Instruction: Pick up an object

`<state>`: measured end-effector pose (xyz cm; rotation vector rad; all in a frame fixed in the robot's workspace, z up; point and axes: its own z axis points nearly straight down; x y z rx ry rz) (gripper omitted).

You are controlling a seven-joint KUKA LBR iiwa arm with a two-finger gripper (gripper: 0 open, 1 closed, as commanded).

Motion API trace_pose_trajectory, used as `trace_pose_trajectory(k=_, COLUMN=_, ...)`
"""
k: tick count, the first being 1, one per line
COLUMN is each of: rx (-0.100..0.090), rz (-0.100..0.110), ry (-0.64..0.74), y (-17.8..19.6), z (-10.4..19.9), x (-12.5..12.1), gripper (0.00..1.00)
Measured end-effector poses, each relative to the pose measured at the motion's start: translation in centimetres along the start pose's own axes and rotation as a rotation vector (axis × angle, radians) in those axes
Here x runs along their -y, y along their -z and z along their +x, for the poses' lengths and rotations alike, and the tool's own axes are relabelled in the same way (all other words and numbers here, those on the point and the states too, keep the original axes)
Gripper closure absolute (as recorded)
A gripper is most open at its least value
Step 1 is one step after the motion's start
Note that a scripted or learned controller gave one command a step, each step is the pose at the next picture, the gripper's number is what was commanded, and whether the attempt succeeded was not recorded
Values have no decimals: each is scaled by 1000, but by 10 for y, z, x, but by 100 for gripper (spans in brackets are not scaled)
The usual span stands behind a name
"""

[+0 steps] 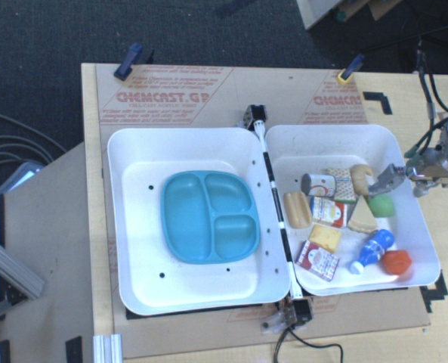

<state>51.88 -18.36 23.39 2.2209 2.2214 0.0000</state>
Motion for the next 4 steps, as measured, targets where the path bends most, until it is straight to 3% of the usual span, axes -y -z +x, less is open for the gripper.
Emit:
trace_pose_trajectory(k=1, rx=-1, rz=0, ry=1, y=-149, z=60, x=-28, gripper=0)
trace_pose_trajectory(k=2, rx=0, rz=-1, ry=-1, y=-140, z=60, x=-28, gripper=100)
trace_pose_trajectory(k=3, rx=-2, rz=0, ry=2, y=-49, z=155, x=12, gripper=100)
trace_pose_trajectory(k=4, rx=0, rz=1, ry=-1, y=18, z=133, x=39, gripper=100)
